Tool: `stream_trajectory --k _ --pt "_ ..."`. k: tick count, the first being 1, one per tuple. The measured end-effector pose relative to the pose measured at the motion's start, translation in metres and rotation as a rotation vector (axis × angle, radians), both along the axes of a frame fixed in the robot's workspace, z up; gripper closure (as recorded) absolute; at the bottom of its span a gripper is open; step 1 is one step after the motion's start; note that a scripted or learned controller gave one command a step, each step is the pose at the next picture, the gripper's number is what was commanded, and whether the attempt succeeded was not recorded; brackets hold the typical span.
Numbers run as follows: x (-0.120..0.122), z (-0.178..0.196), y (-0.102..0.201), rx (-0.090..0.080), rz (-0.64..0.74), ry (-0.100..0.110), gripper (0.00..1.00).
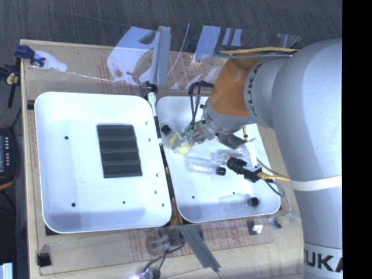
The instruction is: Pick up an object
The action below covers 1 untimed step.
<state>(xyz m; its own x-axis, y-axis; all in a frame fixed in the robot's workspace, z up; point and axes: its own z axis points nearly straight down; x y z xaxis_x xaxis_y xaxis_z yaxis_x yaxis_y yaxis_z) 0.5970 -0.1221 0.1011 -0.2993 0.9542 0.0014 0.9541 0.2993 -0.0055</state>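
Gripper (195, 133) is reaching into the right bin (264, 209), far-left part; cannot tell its state; yellow-green object (183, 146) is lying just near-left of it, long axis slanting.

**Readable text: one mark**

"KUKA" in dark capitals on the arm (317, 173), low on its grey casing at the frame's bottom right; the last letter sits at the picture's edge. Red print runs along the desk (87, 63) at its far edge and near edge, too faint and small to read. The black device (7, 150) at the left edge has rows of small marks, not legible.
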Motion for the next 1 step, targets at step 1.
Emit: stream_trajectory --k 1 --pt "0.0346 0.1212 0.0592 0.001 0.021 -0.005 1.0"
